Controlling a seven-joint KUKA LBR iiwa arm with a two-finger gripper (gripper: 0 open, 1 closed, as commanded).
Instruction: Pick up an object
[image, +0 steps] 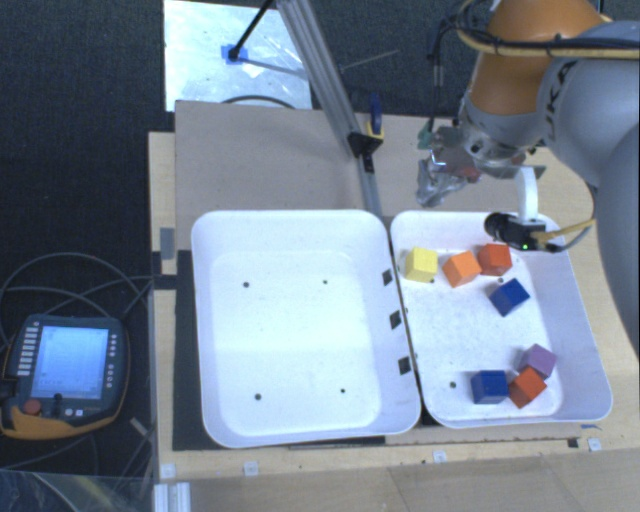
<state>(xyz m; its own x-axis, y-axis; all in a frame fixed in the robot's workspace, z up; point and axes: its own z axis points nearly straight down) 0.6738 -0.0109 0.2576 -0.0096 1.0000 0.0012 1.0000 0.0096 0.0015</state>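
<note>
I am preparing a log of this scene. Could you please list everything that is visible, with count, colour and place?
Shallow plastic bins: 2, white, side by side on bench.
Yellow cube: 1, right bin, far left corner.
Orange cubes: 3, two at far side, one near.
Blue cubes: 2, one mid-bin, one near.
Purple cube: 1, near right.
Teach pendant: 1, grey-orange, left of bench.
Gripper: 1, metal, above right bin's far edge.
</note>
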